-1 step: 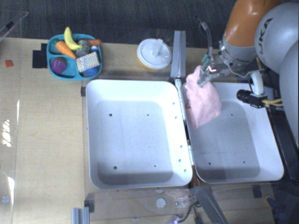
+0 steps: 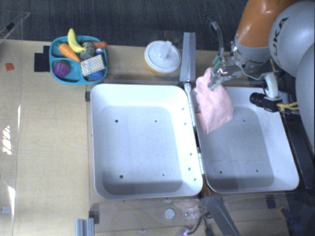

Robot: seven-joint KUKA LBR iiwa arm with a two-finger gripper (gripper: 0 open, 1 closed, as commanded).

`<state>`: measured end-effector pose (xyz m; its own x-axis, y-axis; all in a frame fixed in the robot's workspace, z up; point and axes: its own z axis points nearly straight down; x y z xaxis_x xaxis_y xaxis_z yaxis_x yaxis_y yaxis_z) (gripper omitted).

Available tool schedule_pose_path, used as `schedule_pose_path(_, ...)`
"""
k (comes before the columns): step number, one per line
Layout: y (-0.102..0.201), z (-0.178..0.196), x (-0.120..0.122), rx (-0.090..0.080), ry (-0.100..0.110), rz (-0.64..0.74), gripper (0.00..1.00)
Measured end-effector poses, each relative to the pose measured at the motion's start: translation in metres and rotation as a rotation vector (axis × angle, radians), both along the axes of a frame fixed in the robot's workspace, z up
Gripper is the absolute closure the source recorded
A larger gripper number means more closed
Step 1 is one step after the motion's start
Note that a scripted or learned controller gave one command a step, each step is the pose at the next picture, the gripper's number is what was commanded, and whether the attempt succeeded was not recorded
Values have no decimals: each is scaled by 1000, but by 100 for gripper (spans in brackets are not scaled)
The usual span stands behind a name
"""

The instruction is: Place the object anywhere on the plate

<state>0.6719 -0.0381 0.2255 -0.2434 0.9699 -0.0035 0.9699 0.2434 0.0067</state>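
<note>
gripper (image 2: 215, 78) clamped on pink cloth (image 2: 212, 104) | cloth hangs over right bin's (image 2: 275, 181) left rear corner | plate (image 2: 162, 57) behind left bin (image 2: 142, 176), well apart | tray (image 2: 78, 60) far left

- One fixed camera sits above the surface (image 2: 44, 132), looking down at a slant.
- Both white bins (image 2: 142, 141) fit in frame, moderately near.

A robotics lab: KUKA arm (image 2: 275, 28) over two white bins (image 2: 142, 141) on a bench (image 2: 44, 146).
</note>
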Motion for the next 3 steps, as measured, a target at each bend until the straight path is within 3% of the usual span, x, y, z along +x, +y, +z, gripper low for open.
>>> schedule_pose_path(3,109,-10,-88,-6,-2,1205,100)
